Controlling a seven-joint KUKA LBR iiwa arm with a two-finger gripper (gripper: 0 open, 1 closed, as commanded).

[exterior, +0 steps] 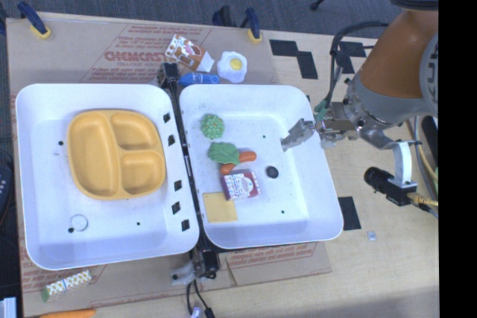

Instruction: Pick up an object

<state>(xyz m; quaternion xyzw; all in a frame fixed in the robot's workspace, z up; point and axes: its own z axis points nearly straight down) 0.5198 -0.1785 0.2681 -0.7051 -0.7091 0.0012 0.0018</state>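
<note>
In the right bin lie a green broccoli head, a carrot with a green leafy top, a red packet, a yellow cheese slice and a small dark round piece. My gripper reaches in from the right and hangs over the bin's right part, up and to the right of the dark round piece. It is well apart from the carrot and the packet. I see nothing in its grasp.
The left bin holds a yellow divided plate and a small clear ring. Behind the bins lie a toy fried egg, a snack packet and a blue item. Cables and a black fitting sit right of the bin.
</note>
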